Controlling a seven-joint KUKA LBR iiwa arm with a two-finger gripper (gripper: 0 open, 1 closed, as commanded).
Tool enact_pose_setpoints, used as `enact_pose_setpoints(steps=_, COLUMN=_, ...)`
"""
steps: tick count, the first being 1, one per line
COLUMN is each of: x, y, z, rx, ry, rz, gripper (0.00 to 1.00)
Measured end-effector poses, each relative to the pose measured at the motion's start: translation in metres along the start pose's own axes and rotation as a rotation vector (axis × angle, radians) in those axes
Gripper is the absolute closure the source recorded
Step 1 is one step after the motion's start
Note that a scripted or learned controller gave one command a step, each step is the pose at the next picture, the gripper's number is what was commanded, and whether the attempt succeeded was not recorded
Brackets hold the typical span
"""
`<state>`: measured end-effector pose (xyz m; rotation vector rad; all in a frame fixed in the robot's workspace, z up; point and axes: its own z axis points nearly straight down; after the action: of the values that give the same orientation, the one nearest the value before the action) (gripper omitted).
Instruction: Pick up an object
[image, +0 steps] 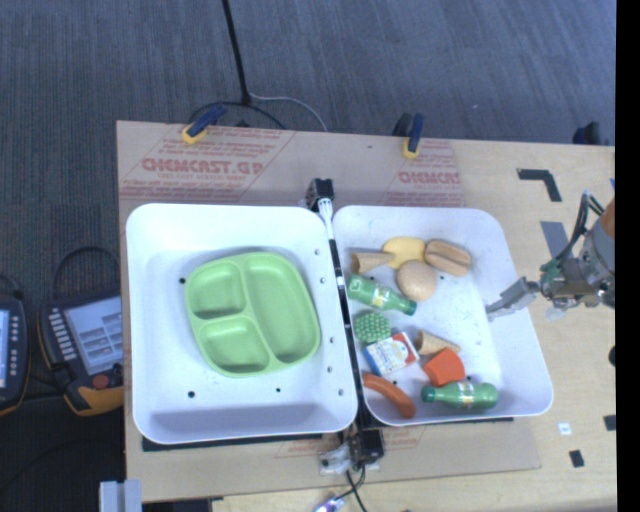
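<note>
The right bin (497, 232) holds several toy foods. At its back lie a yellow piece (403, 247), a hot-dog bun (447, 257), a beige egg shape (417, 280) and a tan cone (366, 262). A green bottle (379, 295) lies by the divider, with a green textured ball (372, 326) and a white, red and blue carton (392, 353) below it. Along the front lie an orange block (445, 367), a red sausage (388, 393) and a second green bottle (460, 396). My gripper (507, 299) hangs over the bin's right rim, apart from all of them, with nothing seen in it.
The left bin (150, 300) holds a green divided plate (252, 312). A black clip (321, 193) sits at the back where the bins meet. Blue and yellow clamps (203, 123) (410, 135) grip the board's far edge. The arm's wrist (580, 275) stands right of the right bin.
</note>
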<state>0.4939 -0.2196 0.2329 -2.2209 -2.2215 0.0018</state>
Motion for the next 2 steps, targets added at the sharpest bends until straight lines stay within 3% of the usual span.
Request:
enact_pose_setpoints(steps=1, x=0.057, y=-0.005, z=0.134, rx=-0.013, ry=-0.003, rz=-0.053, gripper=0.00)
enact_pose_setpoints(steps=2, x=0.092, y=0.042, z=0.144, rx=-0.011, ry=-0.008, rz=-0.273, gripper=0.00)
